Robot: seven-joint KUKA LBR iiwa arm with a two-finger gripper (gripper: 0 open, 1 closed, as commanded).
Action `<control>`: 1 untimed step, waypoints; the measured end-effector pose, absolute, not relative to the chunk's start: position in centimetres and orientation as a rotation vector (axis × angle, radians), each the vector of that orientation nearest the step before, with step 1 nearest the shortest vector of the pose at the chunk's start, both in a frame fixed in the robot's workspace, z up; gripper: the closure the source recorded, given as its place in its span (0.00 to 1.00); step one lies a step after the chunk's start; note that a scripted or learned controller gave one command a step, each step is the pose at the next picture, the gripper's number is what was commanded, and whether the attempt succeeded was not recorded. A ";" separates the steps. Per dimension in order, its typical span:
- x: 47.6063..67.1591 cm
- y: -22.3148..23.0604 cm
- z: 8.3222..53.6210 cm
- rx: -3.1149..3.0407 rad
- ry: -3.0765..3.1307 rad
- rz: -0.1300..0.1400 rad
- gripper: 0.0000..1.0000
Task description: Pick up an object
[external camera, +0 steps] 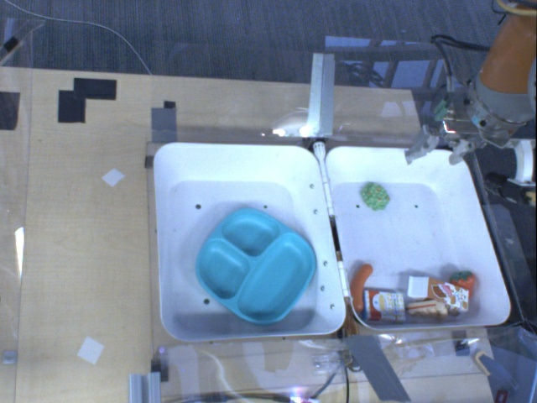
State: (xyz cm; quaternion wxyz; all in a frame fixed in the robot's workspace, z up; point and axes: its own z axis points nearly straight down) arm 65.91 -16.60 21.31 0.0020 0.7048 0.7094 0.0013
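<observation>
Counter carries two white bins side by side. Left bin holds a blue divided plate. Right bin holds a snack box, an orange sausage touching its left end, and a green ball well apart. Gripper hangs over the right bin's far corner, fingers spread, holding nothing.

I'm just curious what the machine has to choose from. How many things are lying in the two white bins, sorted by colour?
Blue: 1, the divided plate in the left bin
Green: 1, the small round lump in the right bin
Orange: 1, the carrot-like stick
Mixed colours: 1, the printed packet
Total: 4
</observation>
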 end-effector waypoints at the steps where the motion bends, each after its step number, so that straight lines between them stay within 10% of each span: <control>1: 67.0 -14.1 15.4 2.442 1.971 0.004 0.00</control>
